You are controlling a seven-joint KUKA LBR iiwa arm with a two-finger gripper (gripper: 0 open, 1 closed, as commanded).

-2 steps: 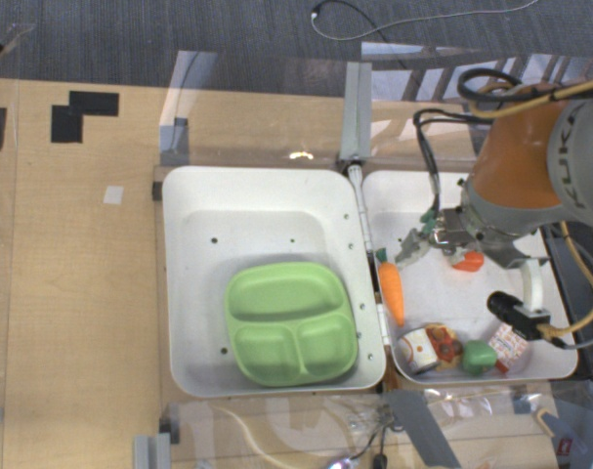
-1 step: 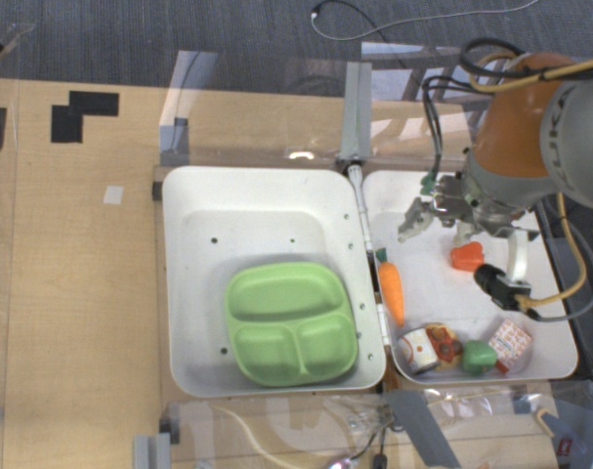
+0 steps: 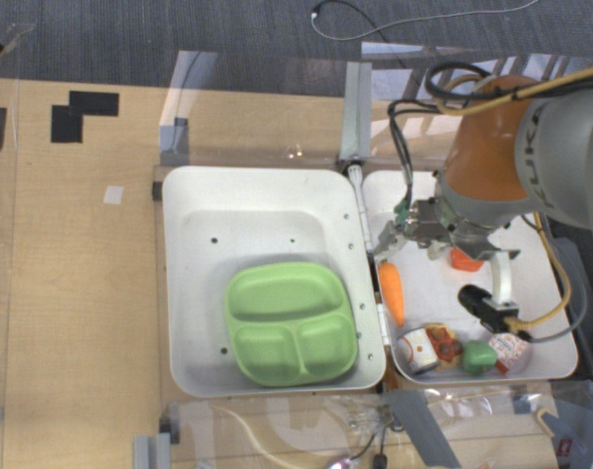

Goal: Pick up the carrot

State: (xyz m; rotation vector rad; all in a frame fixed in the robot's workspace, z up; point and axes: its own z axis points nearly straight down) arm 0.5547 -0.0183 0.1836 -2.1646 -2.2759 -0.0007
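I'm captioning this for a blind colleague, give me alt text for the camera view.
A carrot lies at the left edge of the right bin, with the gripper just above it. Small toy foods cluster along that bin's near edge; the left bin holds a green divided tray.

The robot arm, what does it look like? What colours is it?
The arm is fat and round, grey with a big orange band just above the wrist. Black cables loop around it, and a yellowish cable hangs beside it. Its hand is a small dark metal part with little wires.
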